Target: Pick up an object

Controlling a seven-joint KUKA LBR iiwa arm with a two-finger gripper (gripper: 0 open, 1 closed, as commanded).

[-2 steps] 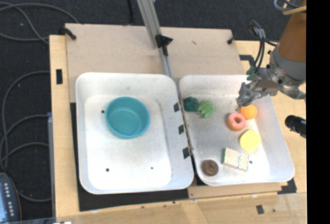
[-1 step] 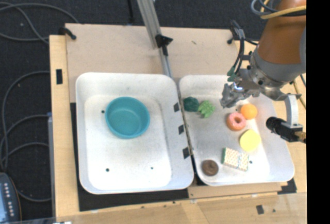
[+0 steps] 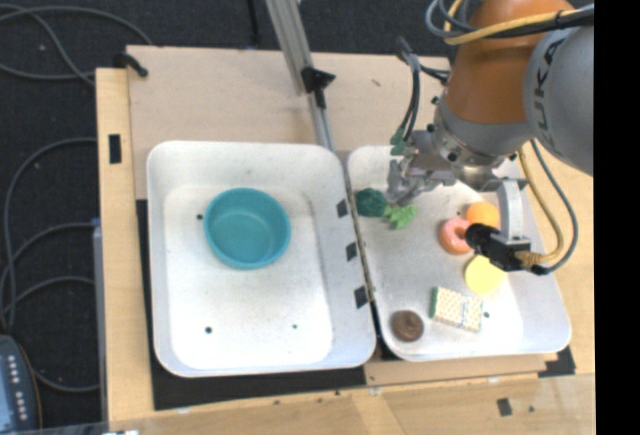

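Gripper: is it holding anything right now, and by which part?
Cannot be told. The gripper sits low in the right bin right at the green toy, but no grasp shows.

A teal bowl [image 3: 248, 227] sits in the white left bin [image 3: 180, 323]; right of the bowl are a pink ring [image 3: 454, 235], a yellow disc [image 3: 485, 275], a brown round piece [image 3: 407, 325] and a checkered block [image 3: 457, 308].

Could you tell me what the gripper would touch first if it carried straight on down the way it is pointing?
Probably the small green object just below the gripper, near the right bin's left wall; depth is hard to judge.
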